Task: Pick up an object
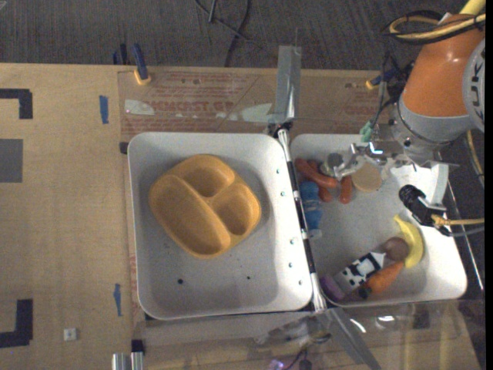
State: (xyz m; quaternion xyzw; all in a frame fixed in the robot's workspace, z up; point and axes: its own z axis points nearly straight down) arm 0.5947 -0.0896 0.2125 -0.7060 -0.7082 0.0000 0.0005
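Observation:
The right bin (pixel 447 284) holds several small items. A red sausage-like piece (pixel 316 173) and a shorter orange one (pixel 346 190) lie at its far left, beside a blue item (pixel 310 203) against the left wall. A tan round piece (pixel 368 178) sits near the far middle. A yellow banana (pixel 413 242), a brown ball (pixel 396 247), an orange carrot (pixel 385 277), a black-and-white patterned item (pixel 360 270) and a purple piece (pixel 333 287) crowd the near corner. My gripper (pixel 349 159) hangs low over the bin's far side, between the sausages and the tan piece.
The left bin (pixel 154 284) carries an orange divided plate (pixel 204 204). A metal post (pixel 287 83) stands behind the wall between the bins. A black fitting (pixel 414 200) with a yellow cable hangs from the arm over the right bin's right side.

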